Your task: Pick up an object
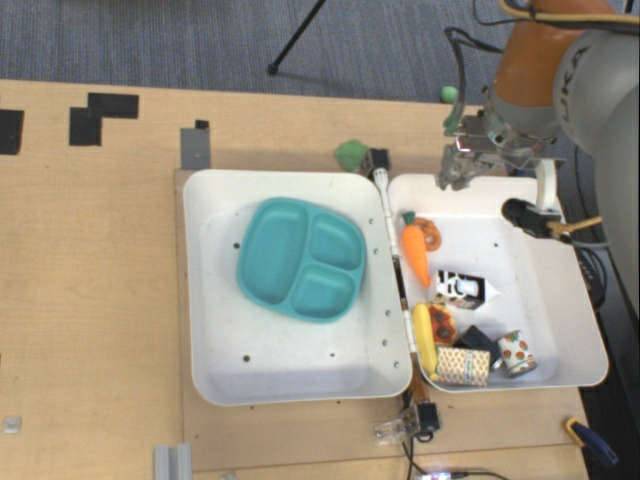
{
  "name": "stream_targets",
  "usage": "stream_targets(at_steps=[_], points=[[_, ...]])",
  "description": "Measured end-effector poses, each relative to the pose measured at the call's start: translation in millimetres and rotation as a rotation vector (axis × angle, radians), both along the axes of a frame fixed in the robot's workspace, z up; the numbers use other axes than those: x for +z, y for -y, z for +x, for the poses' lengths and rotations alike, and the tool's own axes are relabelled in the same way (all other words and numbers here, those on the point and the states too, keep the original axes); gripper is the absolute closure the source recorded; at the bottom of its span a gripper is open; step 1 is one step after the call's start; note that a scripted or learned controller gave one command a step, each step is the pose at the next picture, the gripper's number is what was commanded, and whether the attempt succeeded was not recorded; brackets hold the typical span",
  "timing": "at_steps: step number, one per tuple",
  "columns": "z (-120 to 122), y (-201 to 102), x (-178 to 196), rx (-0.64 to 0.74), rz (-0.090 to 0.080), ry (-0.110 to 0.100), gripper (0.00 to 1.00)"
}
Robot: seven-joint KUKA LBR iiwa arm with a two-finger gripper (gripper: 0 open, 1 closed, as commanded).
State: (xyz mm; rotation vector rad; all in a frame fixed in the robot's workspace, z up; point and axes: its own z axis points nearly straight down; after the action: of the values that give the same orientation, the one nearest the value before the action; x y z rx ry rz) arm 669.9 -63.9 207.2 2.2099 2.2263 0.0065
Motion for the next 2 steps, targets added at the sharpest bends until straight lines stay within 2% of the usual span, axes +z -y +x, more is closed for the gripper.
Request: stream_targets(at_steps=[1,2], points=[[-0.6,0.1,-1.3,0.0,0.0,-0.003,0.0],[-42.2,24.0,-48.0,-0.005,0.0,-0.006,0.0]])
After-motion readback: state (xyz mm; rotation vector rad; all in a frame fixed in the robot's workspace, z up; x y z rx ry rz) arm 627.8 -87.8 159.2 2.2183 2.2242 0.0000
